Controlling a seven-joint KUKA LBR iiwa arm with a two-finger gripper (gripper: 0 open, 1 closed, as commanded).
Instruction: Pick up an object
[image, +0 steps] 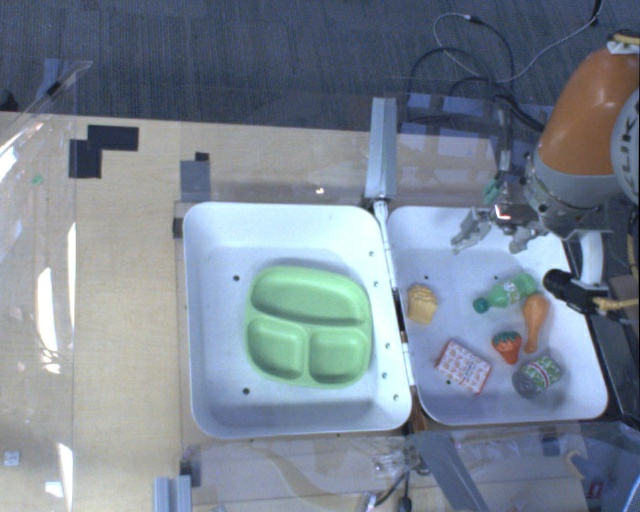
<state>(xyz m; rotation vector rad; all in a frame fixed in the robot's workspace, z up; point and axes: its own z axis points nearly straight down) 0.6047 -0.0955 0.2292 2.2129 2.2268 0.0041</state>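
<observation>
A: Gripper (497, 228) hangs over the back of the right bin (432, 222), fingers spread apart, nothing between them. So no pick yet, I'd say the whole grasp is left to do.

B: Which object is it going for?

A: Can't say. Nearest one looks like the green bottle (503, 295), lying on its side just below the gripper, near the bin's middle. Not touching it.

B: Count the rest, quick.

A: Right bin, six things. One green bottle. One orange drumstick-shaped toy (537, 318) beside it to the right. One small red-orange piece with a green top (507, 345), maybe a strawberry or carrot, too small to tell. One round green-labelled can (537, 375) near the front right corner. One flat red-and-white card box (463, 365) at the front. One yellowish lump (422, 302) by the left wall, bread maybe.

B: And the left bin (215, 260)?

A: One green divided tray (306, 324), three compartments, sitting in the middle. Two bins total, side by side, one arm (595, 110) reaching in from the right.
</observation>
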